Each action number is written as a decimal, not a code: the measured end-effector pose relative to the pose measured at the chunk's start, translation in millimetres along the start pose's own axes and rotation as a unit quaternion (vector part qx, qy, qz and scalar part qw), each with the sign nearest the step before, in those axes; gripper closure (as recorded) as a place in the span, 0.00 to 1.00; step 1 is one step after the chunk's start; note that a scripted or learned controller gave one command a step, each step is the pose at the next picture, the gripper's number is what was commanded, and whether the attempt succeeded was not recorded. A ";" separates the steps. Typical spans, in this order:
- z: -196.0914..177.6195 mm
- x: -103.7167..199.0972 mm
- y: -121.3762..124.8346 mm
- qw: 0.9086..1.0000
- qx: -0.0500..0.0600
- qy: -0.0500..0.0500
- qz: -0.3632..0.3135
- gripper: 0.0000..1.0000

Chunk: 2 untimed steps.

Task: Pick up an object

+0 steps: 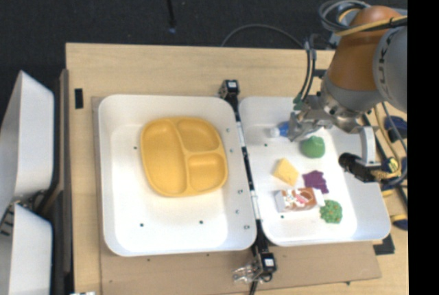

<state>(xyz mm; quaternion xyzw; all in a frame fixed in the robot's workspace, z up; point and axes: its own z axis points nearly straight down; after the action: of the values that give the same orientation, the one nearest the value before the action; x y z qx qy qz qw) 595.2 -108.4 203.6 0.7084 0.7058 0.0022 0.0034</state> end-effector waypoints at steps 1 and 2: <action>-65.5 -2.6 1.1 1.000 -0.001 0.000 -0.003 1.00; -91.5 -3.8 2.3 1.000 0.002 0.000 -0.004 1.00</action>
<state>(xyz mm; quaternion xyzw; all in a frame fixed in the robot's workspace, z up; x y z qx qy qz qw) 596.7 -112.1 295.1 0.7057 0.7085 0.0013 0.0020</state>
